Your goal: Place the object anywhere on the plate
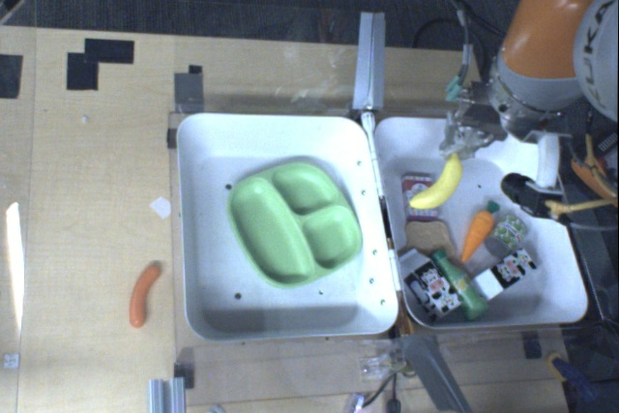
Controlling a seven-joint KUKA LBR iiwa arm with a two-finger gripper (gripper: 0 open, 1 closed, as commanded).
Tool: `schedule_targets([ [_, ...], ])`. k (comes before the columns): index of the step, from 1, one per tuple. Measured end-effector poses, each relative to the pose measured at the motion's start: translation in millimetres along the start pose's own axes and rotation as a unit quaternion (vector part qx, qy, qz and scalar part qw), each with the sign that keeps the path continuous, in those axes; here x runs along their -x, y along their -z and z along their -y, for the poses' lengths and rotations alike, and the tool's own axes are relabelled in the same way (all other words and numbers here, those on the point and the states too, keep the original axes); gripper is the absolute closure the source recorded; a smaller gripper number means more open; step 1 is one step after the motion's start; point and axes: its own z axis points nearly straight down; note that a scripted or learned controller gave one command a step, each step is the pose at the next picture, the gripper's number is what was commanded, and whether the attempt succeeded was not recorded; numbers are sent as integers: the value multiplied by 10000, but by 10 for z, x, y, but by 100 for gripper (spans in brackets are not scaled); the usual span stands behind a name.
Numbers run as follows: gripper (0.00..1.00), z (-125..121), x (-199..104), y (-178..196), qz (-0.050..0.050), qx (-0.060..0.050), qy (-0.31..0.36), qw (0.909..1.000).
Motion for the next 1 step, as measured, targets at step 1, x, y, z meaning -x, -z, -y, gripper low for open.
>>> schedule_targets([
  [1, 100, 44, -722, -327, -15, -6, 765, 9971],
])
